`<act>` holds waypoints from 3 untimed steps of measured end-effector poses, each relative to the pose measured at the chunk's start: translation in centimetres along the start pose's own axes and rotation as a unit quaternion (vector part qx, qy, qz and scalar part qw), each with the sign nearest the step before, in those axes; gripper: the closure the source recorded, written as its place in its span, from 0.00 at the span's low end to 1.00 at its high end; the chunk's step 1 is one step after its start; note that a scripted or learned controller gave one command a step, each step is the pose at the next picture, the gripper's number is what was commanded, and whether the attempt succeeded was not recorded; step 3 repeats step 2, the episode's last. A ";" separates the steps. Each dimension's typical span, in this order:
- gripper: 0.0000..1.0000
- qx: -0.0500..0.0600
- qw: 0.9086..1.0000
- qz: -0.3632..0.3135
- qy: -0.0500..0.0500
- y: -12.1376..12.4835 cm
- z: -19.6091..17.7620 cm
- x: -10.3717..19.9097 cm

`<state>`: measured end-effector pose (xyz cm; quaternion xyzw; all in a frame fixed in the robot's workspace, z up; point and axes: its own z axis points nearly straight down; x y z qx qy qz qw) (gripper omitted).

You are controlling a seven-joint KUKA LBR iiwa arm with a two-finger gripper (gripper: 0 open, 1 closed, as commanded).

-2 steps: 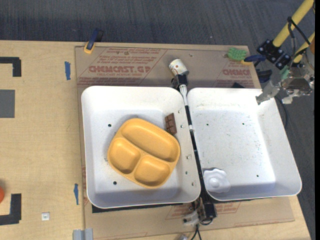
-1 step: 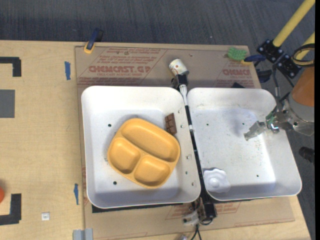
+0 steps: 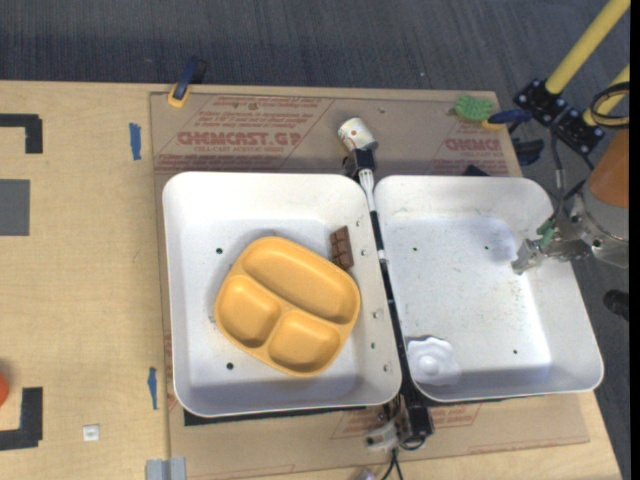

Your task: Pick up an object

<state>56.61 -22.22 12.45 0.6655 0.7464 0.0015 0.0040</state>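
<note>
yellow three-compartment plate (image 3: 288, 304) sits tilted in left bin (image 3: 190, 268); gripper (image 3: 527, 258) well right of plate, grip state unclear.

One cam, fixed high above the bench (image 3: 90, 218), looking down at a slant w/ the far side toward frame top. Mid-range: both white bins fit whole. Left bin (image 3: 190, 268) sits approx. centre frame; right bin (image 3: 560, 328) just beside it toward the right edge, floor (image 3: 300, 18) beyond it up top.
</note>
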 end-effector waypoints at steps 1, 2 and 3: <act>1.00 0.003 0.987 0.159 0.001 -1.9 -7.6 8.3; 1.00 0.002 0.996 -0.087 0.001 -0.9 -7.6 3.7; 1.00 0.002 0.996 -0.087 0.001 -0.9 -7.6 3.7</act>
